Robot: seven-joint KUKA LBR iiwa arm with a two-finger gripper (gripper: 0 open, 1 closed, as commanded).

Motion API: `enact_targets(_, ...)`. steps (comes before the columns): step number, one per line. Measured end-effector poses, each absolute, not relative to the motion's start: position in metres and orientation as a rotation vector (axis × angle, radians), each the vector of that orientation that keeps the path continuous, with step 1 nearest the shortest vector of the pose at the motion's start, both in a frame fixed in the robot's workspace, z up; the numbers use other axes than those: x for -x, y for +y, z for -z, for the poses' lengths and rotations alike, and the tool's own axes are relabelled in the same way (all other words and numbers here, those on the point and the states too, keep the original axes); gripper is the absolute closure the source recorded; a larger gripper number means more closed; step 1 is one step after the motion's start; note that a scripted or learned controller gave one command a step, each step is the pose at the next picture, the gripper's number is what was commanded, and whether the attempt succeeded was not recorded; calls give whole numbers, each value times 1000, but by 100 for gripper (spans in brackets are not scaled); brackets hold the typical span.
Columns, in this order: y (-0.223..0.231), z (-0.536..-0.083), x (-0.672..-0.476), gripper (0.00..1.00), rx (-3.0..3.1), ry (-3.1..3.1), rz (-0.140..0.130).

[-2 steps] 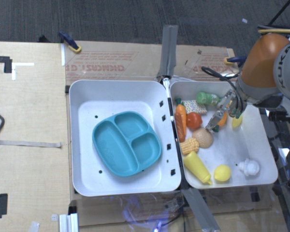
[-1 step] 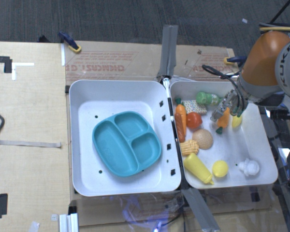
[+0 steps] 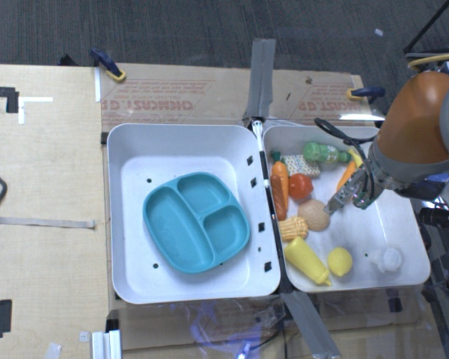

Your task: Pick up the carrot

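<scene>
While the arm [image 3: 415, 122] reaches in from the right, its pincer [image 3: 343, 197] hangs low over the right bin [image 3: 393, 264], tips just beside a round tan ball [image 3: 313, 215]. From where I stand the tips look close together with nothing between them, but they are small and dark, so I cannot tell how wide they sit. The carrot [image 3: 280, 189] lies against the left wall of that bin, beside the divider shared with the left bin [image 3: 127, 200], which holds 1 blue sectioned plate [image 3: 197, 221]. A red tomato [image 3: 300, 187] touches the carrot on its right, and a corn cob [image 3: 293, 228] lies at its lower end. A green bottle [image 3: 322, 154], a yellow bottle [image 3: 307, 260] and a lemon [image 3: 340, 262] sit elsewhere in the bin. The carrot is well left of the pincer, so the step in hand appears to be the approach. To do it well, move the pincer left past the tan ball and tomato, centre it over the middle of the carrot, and turn the wrist so the closing line crosses the carrot. The wall leaves little room for the left tip; a descent too near it risks a jam. The long axis runs roughly up and down the view, parallel to the divider, broader end toward the top, narrower end toward the corn.
</scene>
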State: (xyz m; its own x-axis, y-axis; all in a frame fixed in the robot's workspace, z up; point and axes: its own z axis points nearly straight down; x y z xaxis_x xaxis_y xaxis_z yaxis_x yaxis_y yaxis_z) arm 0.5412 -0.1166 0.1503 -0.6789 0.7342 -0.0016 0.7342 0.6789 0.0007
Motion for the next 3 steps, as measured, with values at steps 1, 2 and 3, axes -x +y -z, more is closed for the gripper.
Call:
enact_targets(1, -172, -93, -596, 100, -656, 3068, 0)
enact_targets(2, -99, -175, -595, 100, -904, 3004, -1)
enact_targets(3, -99, -175, -595, 0, -904, 3004, -1)
